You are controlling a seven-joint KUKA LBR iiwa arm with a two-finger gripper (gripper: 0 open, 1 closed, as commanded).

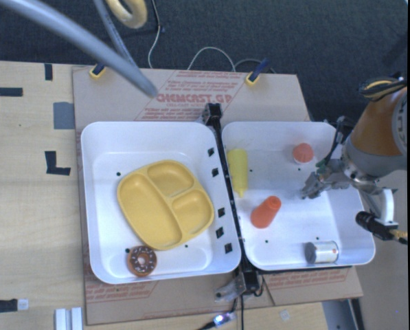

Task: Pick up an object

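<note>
In the right bin [349, 253] lie a yellow corn-like piece [237, 169] by the divider, an orange carrot-shaped toy [265, 212] in the middle, a small red-orange round piece [303, 152] at the back, and a silver can [321, 252] on its side near the front wall. My gripper [315, 186] hangs low over the right part of this bin, between the round piece and the carrot toy, right of both. Nothing shows between its fingers, and their spacing is too small to make out.
The left bin [95, 184] holds a yellow divided plate [165, 203] and a chocolate donut [141, 260] at its front. A black clip strip [222, 184] runs between the bins. The orange-banded arm [380, 126] covers the right bin's far right rim.
</note>
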